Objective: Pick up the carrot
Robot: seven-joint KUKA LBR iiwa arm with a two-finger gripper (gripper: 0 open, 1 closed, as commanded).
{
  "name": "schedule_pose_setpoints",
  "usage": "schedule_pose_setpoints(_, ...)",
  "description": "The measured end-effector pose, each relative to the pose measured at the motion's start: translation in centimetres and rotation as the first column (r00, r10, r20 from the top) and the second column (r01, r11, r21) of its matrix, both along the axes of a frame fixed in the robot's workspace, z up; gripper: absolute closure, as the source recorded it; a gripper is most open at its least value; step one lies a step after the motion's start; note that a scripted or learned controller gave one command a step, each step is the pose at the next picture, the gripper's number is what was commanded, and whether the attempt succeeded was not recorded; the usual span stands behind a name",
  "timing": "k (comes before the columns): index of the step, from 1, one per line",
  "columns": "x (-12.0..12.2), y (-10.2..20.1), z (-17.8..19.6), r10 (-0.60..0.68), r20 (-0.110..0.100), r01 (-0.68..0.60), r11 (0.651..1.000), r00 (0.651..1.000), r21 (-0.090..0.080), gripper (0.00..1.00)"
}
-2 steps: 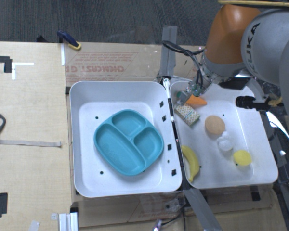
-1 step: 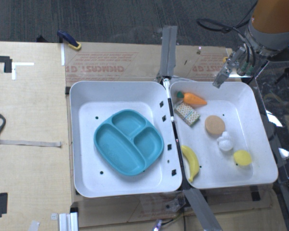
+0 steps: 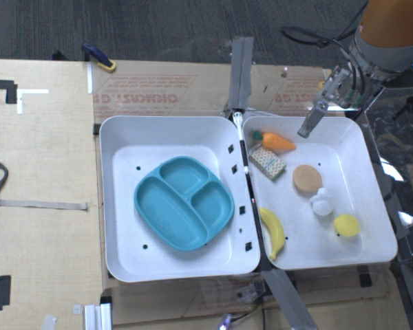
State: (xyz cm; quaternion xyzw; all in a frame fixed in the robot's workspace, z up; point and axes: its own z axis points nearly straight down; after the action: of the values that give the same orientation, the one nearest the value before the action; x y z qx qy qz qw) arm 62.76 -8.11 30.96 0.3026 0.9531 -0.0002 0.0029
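Hovering just right of the carrot, the tool blurs; open or clenched, I cannot tell.

Two shallow bins are sitting side by side, both looking like smooth white plastic with a slight sheen; the left bin is holding a teal divided plate of smooth, softly glossy plastic at its centre. In the right bin, the carrot at 11 o'clock is looking like glossy orange toy plastic, and the banana at 7 o'clock is showing the same shiny yellow finish. The tan disc near the centre is appearing matt. The desk is showing a pale, matt wood-like surface, with brown printed cardboard lying flat at 12 o'clock. The hand is looking like dull grey metal.
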Motion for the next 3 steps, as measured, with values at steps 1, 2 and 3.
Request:
schedule_pose_setpoints(1, 2.0, 0.6, -9.8, -0.063, -0.003, 0.063, 0.998, 0.998, 0.000, 0.00)
schedule_pose_setpoints(2, 1.8, -1.9, -21.0, -0.052, 0.004, 0.052, 0.999, 0.999, 0.001, 0.00)
schedule_pose_setpoints(3, 0.2, -1.2, -21.5, -0.130, 0.000, 0.130, 0.991, 0.991, 0.002, 0.00)
